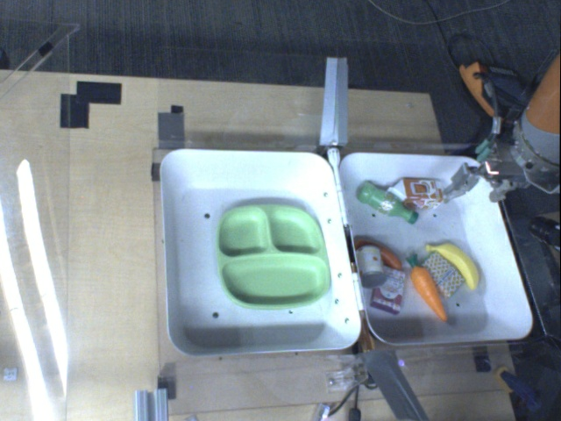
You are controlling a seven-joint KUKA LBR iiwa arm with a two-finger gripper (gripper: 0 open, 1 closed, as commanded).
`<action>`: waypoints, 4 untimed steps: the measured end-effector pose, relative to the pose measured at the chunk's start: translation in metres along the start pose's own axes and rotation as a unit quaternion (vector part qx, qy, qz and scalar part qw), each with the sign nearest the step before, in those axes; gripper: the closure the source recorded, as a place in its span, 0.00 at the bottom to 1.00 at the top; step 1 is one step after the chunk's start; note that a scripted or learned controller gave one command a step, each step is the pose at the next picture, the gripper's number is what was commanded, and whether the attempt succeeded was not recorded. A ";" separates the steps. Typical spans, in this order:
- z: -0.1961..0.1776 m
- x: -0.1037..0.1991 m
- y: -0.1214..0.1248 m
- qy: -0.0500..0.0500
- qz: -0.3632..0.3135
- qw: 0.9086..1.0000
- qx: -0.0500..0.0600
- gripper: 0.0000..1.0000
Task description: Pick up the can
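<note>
My arm (542, 121) comes in from the right edge of the view, up near the top corner. Its grey wrist sits below an orange band (474, 84), which shows behind it. My claw (472, 175) reaches out leftward and slightly down from the wrist, at a slant, with a pale finger (459, 181) stretched ahead. The finger's tip is blurred, so its set is unclear.
</note>
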State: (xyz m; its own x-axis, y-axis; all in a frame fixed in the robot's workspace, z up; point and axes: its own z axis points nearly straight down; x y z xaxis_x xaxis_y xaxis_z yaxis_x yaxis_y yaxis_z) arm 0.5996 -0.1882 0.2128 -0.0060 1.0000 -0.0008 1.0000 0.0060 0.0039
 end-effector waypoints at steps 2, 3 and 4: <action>0.092 0.033 0.021 -0.001 0.038 0.999 -0.015 1.00; -0.005 0.001 0.009 -0.001 0.095 0.995 -0.002 1.00; -0.005 0.002 0.009 -0.001 0.094 0.996 -0.001 0.00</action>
State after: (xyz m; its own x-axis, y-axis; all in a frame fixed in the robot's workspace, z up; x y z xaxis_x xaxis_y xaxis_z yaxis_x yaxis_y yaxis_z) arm 0.6089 -0.1863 0.2181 0.1821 0.9833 -0.0011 0.9833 -0.1821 0.0066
